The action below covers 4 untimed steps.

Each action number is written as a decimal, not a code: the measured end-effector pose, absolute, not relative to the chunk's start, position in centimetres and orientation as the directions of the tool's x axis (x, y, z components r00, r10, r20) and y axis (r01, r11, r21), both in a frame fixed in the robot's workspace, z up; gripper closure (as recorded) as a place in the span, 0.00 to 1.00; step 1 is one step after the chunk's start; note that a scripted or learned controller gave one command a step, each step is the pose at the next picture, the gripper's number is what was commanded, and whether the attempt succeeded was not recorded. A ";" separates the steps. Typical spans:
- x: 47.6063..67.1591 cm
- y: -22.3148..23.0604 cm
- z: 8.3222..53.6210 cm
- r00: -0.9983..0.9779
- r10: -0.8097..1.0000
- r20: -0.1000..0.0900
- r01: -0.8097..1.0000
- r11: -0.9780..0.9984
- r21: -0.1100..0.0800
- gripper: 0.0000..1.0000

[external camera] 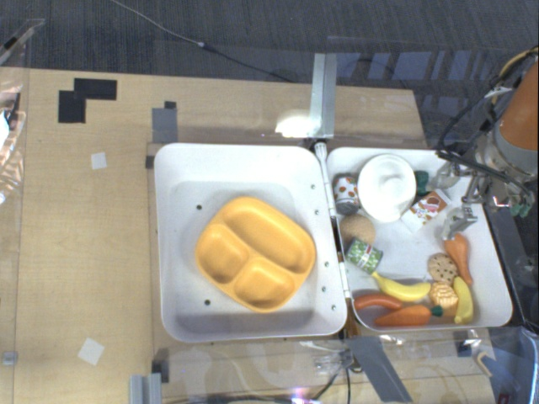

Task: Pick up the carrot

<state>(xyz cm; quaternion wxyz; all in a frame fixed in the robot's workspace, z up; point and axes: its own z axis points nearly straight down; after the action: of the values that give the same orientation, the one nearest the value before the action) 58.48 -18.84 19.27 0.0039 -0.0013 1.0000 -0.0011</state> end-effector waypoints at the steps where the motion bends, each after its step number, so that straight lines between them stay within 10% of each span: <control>1: 58.8 -19.5 9.0 -0.997 0.069 -0.017 0.069 0.998 -0.003 0.00; 2: 59.1 -19.3 10.3 -0.998 0.061 -0.024 0.061 0.998 -0.003 1.00; 3: 49.2 -17.8 10.0 -0.991 -0.133 -0.007 -0.133 0.991 -0.002 1.00; 4: 52.0 -16.6 17.6 -0.869 0.495 -0.010 0.495 0.869 0.003 1.00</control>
<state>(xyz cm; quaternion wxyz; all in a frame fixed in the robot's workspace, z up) 51.98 -16.58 17.55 0.0052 0.2563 0.9666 0.0003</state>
